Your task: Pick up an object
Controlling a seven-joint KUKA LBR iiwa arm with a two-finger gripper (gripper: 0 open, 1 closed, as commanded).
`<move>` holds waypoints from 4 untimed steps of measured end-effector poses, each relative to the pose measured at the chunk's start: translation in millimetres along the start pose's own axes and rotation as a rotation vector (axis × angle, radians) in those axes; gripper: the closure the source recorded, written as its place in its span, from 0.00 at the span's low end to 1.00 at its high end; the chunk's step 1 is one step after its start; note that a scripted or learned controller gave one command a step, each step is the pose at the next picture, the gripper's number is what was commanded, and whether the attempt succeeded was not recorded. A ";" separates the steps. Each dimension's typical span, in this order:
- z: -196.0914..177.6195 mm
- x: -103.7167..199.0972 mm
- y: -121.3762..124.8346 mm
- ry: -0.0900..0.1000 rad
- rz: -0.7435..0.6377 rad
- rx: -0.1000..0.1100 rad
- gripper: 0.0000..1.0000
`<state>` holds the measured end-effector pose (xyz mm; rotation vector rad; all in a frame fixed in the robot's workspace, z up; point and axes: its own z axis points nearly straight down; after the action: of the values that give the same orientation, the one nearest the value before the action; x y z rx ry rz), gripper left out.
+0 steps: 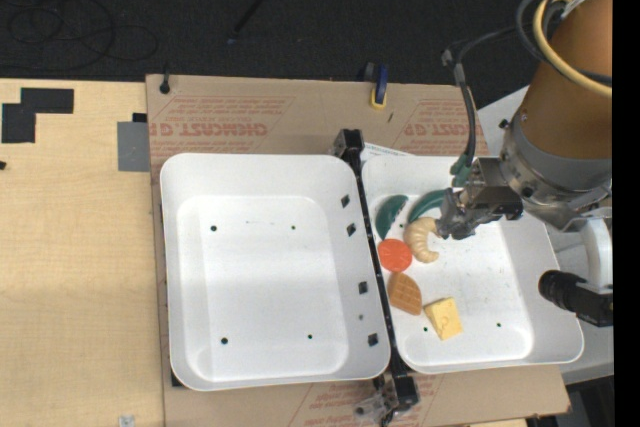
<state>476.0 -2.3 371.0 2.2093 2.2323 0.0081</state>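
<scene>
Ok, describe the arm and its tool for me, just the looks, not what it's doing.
The arm is a thick round column with a broad orange band, a grey ring beneath it and a paler grey section lower down. A yellow-and-black hose loops over its top, and a thin dark cable curves down its left side. The tool is a small, dark, blocky metal assembly at the wrist.

five small items clustered in the left part of the right shallow white bin [520, 340]. dark green curved leaf-shaped piece [389, 209] near the divider. teal green curved piece [428, 205] just right of it, partly hidden. pale cream crescent, croissant-like [422, 239], below the teal piece. round orange-red piece [395, 255] touching the crescent's left lower end. brown oval flat piece [405, 293] just below the red one. yellow cheese-like wedge [444, 318] beside the brown piece, to its lower right.
</scene>
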 end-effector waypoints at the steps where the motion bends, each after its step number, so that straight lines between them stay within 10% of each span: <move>1: -94.1 40.1 13.6 -0.002 0.005 -0.004 1.00; 2: -170.9 68.3 16.3 -0.002 0.007 -0.001 1.00; 3: -0.1 81.8 30.0 -0.007 0.009 0.026 1.00; 4: 9.1 121.4 93.2 -0.004 0.007 0.007 1.00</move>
<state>567.9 120.1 362.7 2.2187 2.2258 -0.0035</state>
